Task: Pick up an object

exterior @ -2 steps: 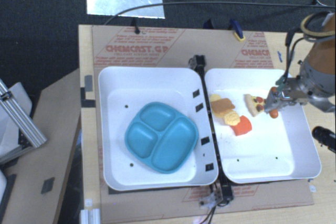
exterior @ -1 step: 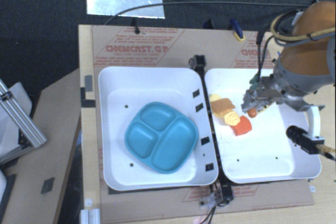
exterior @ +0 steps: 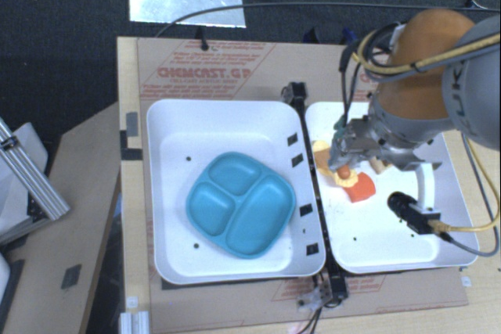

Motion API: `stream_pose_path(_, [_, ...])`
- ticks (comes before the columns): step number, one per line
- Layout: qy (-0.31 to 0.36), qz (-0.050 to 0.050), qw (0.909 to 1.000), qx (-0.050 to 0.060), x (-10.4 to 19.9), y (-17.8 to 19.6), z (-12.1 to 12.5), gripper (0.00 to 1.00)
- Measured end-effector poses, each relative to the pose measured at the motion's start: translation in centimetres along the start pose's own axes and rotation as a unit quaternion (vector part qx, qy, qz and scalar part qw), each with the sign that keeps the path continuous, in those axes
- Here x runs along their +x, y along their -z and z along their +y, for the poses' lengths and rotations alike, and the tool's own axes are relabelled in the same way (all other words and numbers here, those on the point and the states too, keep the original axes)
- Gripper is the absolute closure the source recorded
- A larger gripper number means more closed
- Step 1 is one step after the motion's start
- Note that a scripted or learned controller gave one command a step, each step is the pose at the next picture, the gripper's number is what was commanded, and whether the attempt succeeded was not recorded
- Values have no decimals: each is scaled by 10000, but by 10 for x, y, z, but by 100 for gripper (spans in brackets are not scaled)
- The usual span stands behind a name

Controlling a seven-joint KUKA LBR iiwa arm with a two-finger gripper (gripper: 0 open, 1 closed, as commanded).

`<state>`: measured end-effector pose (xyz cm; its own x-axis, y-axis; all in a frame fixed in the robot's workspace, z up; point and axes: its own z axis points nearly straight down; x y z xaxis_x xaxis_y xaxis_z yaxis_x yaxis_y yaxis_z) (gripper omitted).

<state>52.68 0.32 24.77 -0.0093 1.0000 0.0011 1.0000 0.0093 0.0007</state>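
Note:
In the right bin (exterior: 383, 246) lie a few small objects close together: a red-orange block (exterior: 361, 188), a yellow piece (exterior: 342, 178) and another yellow piece (exterior: 321, 146) near the divider. My gripper (exterior: 345, 158) reaches down right over this cluster, its tip just above the yellow piece beside the red block. The arm's body hides the far part of the bin and whatever lies under the wrist. A tan piece (exterior: 380, 165) peeks out beside the gripper.
The left bin (exterior: 176, 137) holds a blue sectioned plate (exterior: 240, 202), tilted diagonally. Black clips (exterior: 297, 160) run along the divider between the bins. A black cylindrical part (exterior: 409, 212) with a yellow cable hangs off the arm over the right bin.

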Motion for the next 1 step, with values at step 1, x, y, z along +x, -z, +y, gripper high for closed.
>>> stream_pose_path(1, [10,6,10000,-1,63,-12,5,100])
